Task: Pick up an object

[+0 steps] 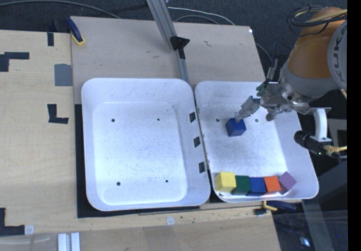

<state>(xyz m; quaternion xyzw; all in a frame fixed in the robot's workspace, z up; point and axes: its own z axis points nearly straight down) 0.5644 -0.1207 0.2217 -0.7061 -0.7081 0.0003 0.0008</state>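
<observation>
- Nearest, along the right bin's (293,131) front edge, sits a row of blocks: yellow (225,180), green (243,183), blue (258,185), orange (272,184), purple (287,180).
- Mid-bin, a lone blue cube (236,127) rests on the floor.
- The gripper (246,111) hovers just above-right of the cube; whether it is released or clenched cannot be told.
- The left bin (138,142) lies beside.

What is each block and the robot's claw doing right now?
Dark blue cube: alone mid-bin in the right white bin, just under the claw.
Yellow cube, green cube, blue cube, orange cube, purple cube: lined along the near wall.
Two-finger gripper: above the dark cube.
</observation>
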